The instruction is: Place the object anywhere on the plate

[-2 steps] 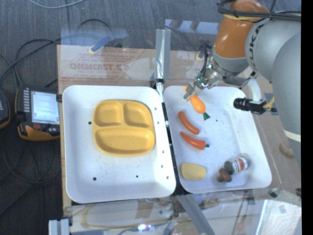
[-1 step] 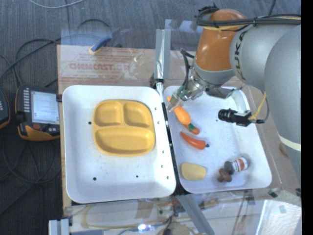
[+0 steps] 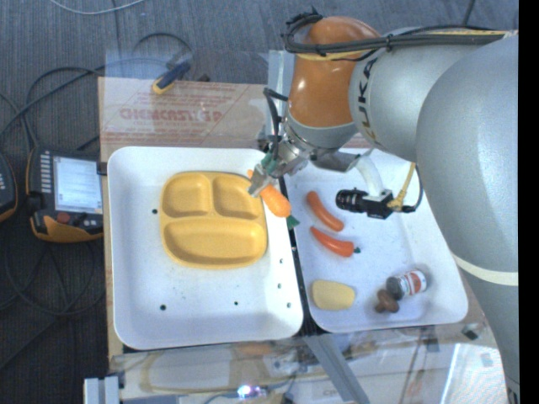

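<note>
A yellow plate [image 3: 212, 219] with three compartments lies in the left bin [image 3: 143, 310]. My gripper [image 3: 263, 178] hangs over the plate's right edge, near the wall between the two bins. An orange carrot-like object [image 3: 274, 200] sits right at the fingertips, just off the plate's right rim, and seems to be held between them. The arm's orange band and grey body cover the space above the right bin.
The right bin [image 3: 438, 310] holds two red-orange chili-like pieces [image 3: 324, 211] [image 3: 334, 243], a pale yellow potato-like lump [image 3: 333, 294], a small red-and-white can [image 3: 412, 282] and a brown item [image 3: 387, 301]. A black part [image 3: 364, 201] hangs off the arm. A pendant [image 3: 63, 194] lies left of the bench.
</note>
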{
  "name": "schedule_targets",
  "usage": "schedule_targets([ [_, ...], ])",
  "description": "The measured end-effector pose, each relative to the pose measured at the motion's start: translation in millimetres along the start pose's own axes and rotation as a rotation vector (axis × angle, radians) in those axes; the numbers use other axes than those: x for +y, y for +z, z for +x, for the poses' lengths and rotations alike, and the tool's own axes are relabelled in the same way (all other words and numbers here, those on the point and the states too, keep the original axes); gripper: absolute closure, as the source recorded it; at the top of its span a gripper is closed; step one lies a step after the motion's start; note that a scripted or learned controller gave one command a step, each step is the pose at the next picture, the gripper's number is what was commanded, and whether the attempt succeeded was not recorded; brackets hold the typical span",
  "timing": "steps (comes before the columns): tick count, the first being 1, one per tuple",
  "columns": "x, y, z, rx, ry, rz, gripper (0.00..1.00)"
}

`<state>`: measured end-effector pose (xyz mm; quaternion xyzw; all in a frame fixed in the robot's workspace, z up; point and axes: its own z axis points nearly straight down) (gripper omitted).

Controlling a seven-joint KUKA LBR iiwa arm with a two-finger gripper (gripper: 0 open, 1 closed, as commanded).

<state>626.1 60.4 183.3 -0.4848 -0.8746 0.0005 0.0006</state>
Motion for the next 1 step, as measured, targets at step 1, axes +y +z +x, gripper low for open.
schedule_targets([
  [1,0.0,0.0,-0.1,0.000,0.000,0.000,0.00],
])
